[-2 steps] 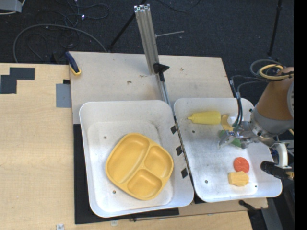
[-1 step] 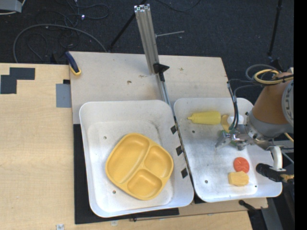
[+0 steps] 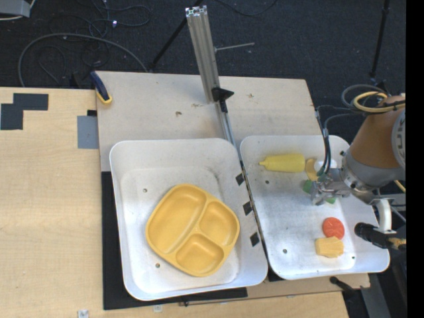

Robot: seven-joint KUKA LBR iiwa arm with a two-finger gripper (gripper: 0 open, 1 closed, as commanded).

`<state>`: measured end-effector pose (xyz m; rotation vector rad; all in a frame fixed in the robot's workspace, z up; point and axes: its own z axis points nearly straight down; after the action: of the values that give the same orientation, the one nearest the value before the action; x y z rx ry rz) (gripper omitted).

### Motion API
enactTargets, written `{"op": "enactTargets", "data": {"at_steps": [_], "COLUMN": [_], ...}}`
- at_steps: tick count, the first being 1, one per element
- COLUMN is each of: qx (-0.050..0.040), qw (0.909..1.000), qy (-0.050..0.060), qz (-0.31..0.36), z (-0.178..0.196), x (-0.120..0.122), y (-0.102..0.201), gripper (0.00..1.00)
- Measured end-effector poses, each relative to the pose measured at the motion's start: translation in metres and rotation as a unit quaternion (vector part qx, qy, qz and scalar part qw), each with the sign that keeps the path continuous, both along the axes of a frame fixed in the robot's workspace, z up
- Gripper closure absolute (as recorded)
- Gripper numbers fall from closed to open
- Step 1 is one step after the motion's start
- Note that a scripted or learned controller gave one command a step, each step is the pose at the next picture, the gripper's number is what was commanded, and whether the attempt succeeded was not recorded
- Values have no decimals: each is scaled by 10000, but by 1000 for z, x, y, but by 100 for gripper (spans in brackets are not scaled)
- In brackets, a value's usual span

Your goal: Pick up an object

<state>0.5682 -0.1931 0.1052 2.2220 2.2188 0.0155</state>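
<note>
In the right bin [image 3: 291, 244] lie a yellow corn cob [image 3: 283, 163] at the far side, a red round piece [image 3: 334, 228] and a pale yellow block [image 3: 329, 247] near the front right. The gripper [image 3: 324, 194] reaches in from the right and hangs low over the bin, just right of the corn cob's end and above the red piece. A small green thing [image 3: 309, 186] shows beside its tip.
The left bin [image 3: 132, 177] holds a yellow divided plate [image 3: 192, 228]. A metal post [image 3: 204, 52] rises behind the bins. Cables run along the arm at the right edge [image 3: 371, 101].
</note>
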Motion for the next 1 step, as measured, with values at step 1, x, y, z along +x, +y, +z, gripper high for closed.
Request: {"op": "enactTargets", "data": {"at_steps": [1], "qx": [-33], "qw": [10000], "qy": [30], "qz": [17], "z": [57], "x": [9], "y": [4], "gripper": [100]}}
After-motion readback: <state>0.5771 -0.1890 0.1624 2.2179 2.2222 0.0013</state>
